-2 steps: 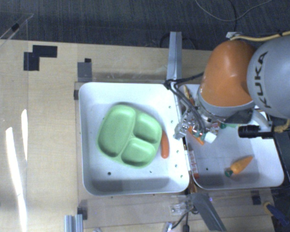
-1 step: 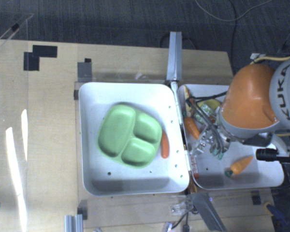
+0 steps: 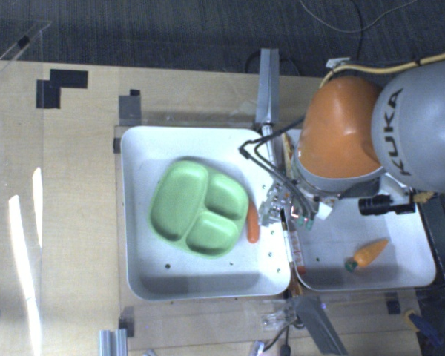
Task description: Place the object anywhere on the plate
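Two carrots (image 3: 253,224) (image 3: 368,253), one green plate (image 3: 198,208).

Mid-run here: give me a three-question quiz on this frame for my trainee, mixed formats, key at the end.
1. True or false: the green plate lies in the left bin.
2. Which bin holds the carrot with the green tip?
3. The small orange object lies: A) on the plate, B) beside the plate's right edge, C) in the right bin.

Key: 1 true. 2 the right bin. 3 B.
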`<state>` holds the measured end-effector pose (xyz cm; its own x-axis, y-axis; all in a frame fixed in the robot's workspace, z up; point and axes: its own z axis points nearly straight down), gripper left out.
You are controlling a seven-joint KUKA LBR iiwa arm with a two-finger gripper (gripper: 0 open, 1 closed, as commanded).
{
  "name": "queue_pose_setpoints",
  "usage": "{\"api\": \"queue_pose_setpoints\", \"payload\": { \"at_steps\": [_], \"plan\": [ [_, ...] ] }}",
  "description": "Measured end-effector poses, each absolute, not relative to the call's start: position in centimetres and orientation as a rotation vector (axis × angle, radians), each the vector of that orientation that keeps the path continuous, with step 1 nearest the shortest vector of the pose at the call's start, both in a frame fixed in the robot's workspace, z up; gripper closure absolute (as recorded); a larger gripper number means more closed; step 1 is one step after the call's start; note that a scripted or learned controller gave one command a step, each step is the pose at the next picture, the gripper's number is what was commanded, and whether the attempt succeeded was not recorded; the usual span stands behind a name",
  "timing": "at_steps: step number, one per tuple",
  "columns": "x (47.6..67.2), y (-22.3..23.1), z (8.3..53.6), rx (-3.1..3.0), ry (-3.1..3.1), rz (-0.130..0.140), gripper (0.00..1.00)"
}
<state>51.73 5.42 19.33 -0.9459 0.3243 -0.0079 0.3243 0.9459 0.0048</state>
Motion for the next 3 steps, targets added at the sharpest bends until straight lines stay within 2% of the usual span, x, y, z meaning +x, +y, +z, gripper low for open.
{"api": "queue_pose_setpoints", "payload": {
  "at_steps": [1, 2, 3],
  "plan": [
    [48.8, 0.1, 18.5, 0.459, 3.101, 0.003, 1.00],
    [48.9, -3.5, 18.6, 0.387, 3.109, 0.002, 1.00],
    [48.9, -1.0, 18.5, -0.008, 3.133, 0.002, 1.00]
  ]
}}
